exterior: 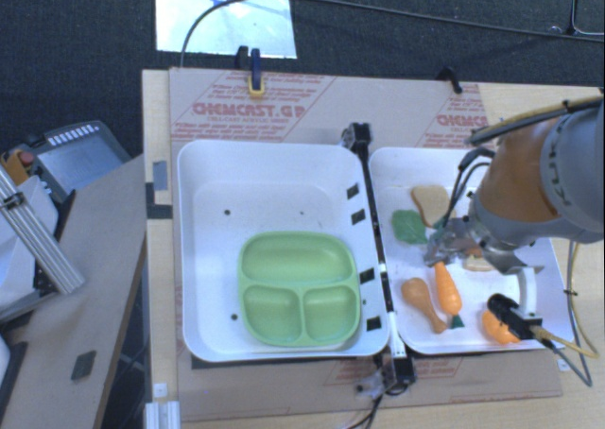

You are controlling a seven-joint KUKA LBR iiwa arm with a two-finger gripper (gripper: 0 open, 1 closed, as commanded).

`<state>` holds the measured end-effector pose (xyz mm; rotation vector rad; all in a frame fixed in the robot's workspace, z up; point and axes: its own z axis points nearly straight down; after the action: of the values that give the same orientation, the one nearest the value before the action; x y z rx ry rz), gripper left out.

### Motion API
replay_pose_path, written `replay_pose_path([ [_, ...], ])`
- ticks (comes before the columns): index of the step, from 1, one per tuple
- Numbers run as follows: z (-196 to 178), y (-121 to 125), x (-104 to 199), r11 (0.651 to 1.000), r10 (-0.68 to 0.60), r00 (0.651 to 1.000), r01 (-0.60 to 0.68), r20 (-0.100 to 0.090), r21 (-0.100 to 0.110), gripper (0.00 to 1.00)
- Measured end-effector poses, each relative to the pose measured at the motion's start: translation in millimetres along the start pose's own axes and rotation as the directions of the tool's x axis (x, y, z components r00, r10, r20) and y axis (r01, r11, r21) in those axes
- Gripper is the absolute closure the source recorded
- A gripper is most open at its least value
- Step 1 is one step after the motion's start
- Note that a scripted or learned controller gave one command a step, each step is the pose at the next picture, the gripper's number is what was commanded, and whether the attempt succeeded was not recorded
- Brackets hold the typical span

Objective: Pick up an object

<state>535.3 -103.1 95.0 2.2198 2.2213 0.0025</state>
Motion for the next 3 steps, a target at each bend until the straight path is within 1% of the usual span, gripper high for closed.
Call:
replay_pose_path([
  [1, -49, 3, 10, 1.000, -0.004, 1.000, 0.004, 0.001, -0.004, 1.00],
  [2, -105, 11, 1, 1.000, -0.003, 1.000, 0.003, 0.002, -0.005, 1.00],
  [3, -168, 14, -4, 1.000, -0.004, 1.000, 0.004, 0.002, -0.006, 1.00],
])
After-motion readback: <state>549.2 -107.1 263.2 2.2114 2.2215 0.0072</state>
